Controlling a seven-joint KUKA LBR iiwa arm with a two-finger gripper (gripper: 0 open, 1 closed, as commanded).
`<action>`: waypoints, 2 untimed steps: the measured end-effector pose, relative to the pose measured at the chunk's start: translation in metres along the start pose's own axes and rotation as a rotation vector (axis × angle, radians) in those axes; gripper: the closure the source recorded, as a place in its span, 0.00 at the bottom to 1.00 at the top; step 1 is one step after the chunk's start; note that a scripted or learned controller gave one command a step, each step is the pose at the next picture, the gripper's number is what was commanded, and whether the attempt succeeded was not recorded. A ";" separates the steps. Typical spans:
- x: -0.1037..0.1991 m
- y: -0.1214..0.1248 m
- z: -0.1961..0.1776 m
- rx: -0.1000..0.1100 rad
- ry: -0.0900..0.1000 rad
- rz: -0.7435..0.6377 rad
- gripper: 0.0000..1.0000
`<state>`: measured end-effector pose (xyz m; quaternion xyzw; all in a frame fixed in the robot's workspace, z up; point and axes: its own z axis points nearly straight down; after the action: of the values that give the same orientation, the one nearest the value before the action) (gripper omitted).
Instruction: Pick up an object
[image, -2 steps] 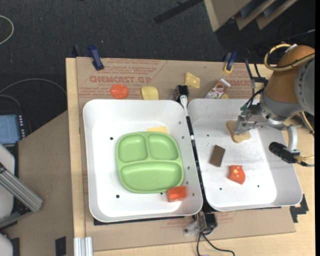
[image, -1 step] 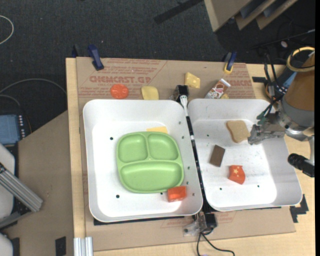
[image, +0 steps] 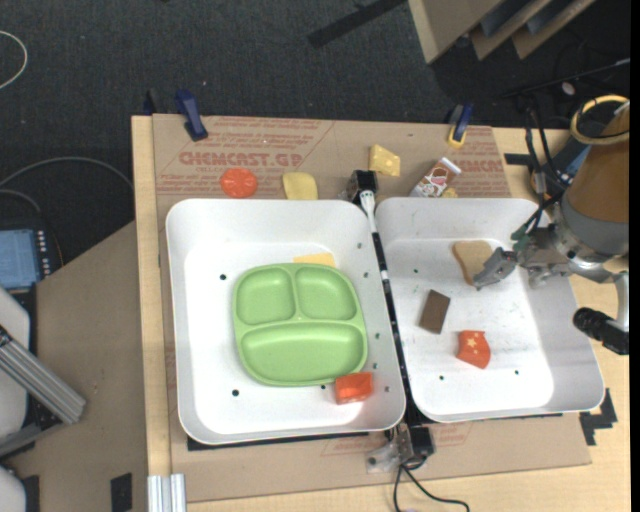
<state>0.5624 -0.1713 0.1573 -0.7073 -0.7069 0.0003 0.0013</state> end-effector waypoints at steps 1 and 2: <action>0.068 -0.044 0.011 0.005 0.004 -0.006 0.00; 0.060 -0.062 0.076 0.001 0.000 0.000 0.00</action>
<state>0.5000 -0.1108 0.0819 -0.7075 -0.7067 0.0009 0.0017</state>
